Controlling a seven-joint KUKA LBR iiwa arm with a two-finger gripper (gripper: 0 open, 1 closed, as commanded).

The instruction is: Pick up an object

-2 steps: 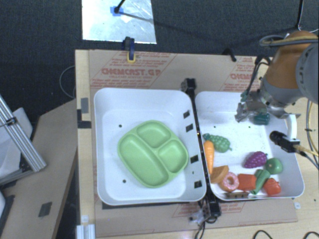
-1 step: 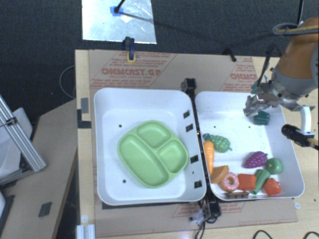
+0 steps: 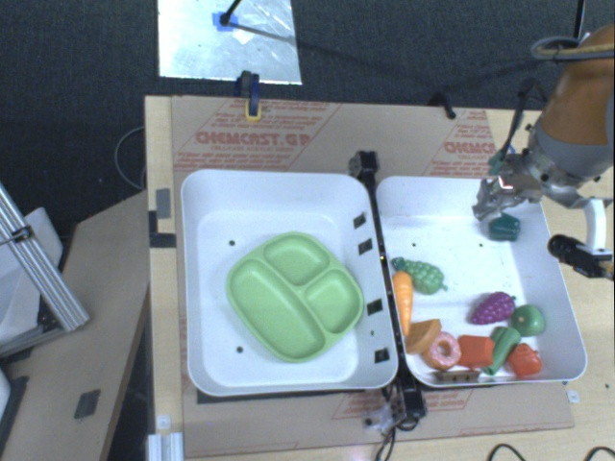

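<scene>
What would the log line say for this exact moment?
arm: over right bin far corner | gripper: above teal toy | held: nothing seen | green tray: left bin

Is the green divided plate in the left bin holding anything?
Empty. The green plate lies flat in the left bin; all three compartments show bare green.

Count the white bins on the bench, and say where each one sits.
2. The left bin holds a green divided plate; the right bin, touching it, holds toy food, with the gripper over its far end.
</scene>
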